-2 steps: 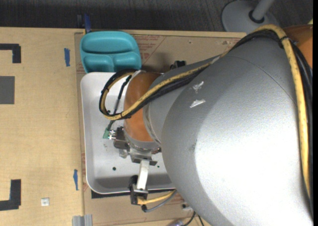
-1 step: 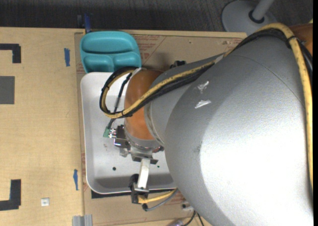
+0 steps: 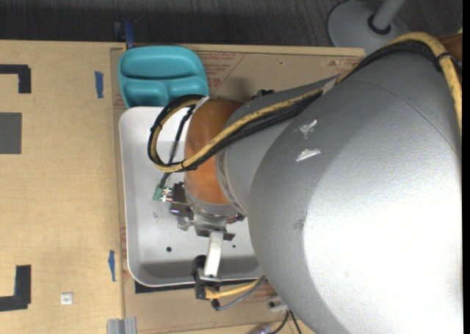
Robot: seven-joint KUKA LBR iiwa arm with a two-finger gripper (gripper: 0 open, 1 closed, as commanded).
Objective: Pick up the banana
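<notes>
- One camera view, and the arm (image 3: 352, 200) sprawls across its right half, reaching in over the white bin (image 3: 139, 186).
- Your gripper (image 3: 197, 216) hangs low over the bin's middle, just below the orange band (image 3: 209, 156). Seen from above like this, you cannot tell whether the jaws are spread or pressed together, or whether anything sits between them.
- Where the banana lies, you cannot tell either. The wrist and arm cover much of the bin floor, and the bare strip down the left is plain white.
- Teal container (image 3: 163, 75) sits at the bin's far end, close to the wrist.
- Risk, as I judge it: a blind close here could come up with nothing, or catch the banana off-centre so it slips on the lift.
- Second risk: push down too far and you jam against the bin floor; swing toward the far end and you could knock that teal container.
</notes>
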